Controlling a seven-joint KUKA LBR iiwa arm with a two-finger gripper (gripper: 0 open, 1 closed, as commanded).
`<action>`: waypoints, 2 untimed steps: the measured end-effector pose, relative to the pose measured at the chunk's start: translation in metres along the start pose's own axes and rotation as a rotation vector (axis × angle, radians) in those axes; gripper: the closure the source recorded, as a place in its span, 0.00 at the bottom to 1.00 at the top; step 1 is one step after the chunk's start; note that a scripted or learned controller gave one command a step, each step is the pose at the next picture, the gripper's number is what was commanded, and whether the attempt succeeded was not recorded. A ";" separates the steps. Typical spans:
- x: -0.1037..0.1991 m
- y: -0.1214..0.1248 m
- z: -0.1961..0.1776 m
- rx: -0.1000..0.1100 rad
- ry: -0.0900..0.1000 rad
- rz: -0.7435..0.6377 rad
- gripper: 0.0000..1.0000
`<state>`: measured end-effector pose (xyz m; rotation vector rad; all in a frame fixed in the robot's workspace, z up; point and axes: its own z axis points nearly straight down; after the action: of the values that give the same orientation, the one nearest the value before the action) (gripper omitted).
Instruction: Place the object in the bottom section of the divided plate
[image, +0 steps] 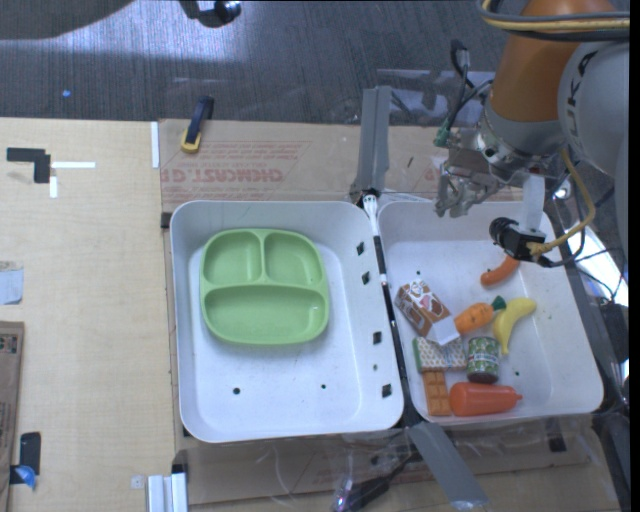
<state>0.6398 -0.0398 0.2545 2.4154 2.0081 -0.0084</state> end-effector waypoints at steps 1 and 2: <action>-0.055 0.013 0.022 0.000 0.002 0.051 1.00; -0.141 0.016 0.046 0.000 0.002 -0.004 1.00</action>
<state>0.6293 -0.1816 0.2094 2.4125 2.0132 -0.0055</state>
